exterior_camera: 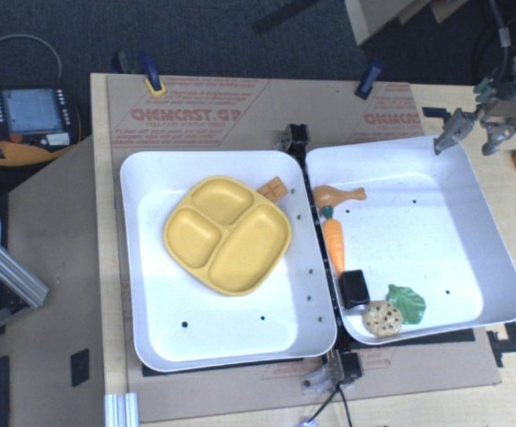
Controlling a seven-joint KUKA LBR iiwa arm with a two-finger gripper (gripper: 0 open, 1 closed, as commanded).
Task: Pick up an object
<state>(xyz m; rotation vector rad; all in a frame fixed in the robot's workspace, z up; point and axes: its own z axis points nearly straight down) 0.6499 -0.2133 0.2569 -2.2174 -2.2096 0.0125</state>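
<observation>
Your gripper hangs at the right bin's far right corner, fingers splayed and holding nothing, well apart from every object. The toys cluster along that bin's left wall: a carrot, a chicken drumstick, a black block, a cookie and a green leafy piece. Target the carrot: its long axis runs along the wall, green top pointing toward the drumstick, so close your fingers across its width.
</observation>
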